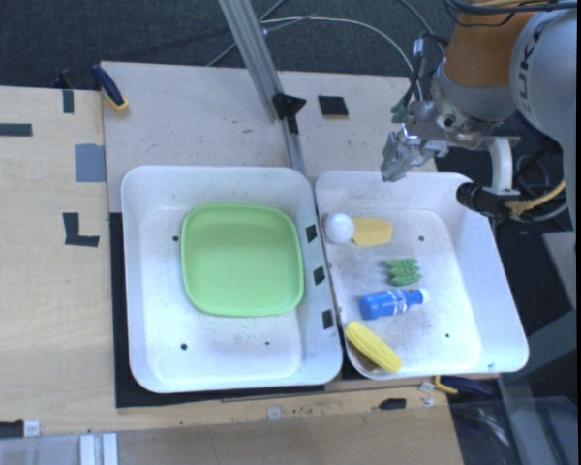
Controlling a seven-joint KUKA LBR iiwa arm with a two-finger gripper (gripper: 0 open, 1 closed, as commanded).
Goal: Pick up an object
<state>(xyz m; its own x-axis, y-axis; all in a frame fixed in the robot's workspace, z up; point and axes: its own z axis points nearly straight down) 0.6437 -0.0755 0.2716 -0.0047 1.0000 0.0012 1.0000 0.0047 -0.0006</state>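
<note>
The gripper (399,163) hangs above the far rim of the right bin (484,289); whether it is released or clenched cannot be told, and nothing is seen in it. Nearest inside the right bin, toward the camera and slightly left of the gripper, are a white ball (340,227) and a flat yellow piece (373,231). Further toward the camera lie a small green toy (403,271), then a blue bottle (391,303), its long axis running left-right with the white cap pointing right, then a corn cob (373,346) lying diagonally at the near rim.
</note>
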